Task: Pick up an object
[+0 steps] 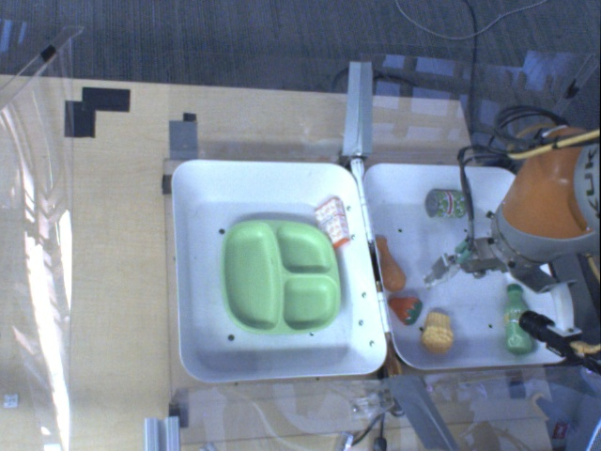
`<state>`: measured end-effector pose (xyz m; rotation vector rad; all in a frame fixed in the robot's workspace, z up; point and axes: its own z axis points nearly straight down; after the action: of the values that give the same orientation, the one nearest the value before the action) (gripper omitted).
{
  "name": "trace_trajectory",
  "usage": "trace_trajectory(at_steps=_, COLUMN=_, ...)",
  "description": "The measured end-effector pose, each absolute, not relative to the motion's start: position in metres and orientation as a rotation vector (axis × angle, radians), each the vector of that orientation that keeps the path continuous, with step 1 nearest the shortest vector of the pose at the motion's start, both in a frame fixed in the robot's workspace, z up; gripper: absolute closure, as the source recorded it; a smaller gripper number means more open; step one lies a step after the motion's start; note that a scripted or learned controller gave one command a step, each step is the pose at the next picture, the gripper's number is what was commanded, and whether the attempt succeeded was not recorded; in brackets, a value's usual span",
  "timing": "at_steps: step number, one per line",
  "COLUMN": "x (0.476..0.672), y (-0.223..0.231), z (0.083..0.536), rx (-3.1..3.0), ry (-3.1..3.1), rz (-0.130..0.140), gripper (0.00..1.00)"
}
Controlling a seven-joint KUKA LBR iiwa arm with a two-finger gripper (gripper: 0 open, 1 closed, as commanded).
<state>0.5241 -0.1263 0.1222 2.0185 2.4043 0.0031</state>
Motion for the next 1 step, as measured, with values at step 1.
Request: trace_trajectory(at_steps=1, x=0.6059, y=-0.1774, z=0.1182, rx=2.102, ry=2.33, rz=0.002, gripper=0.0)
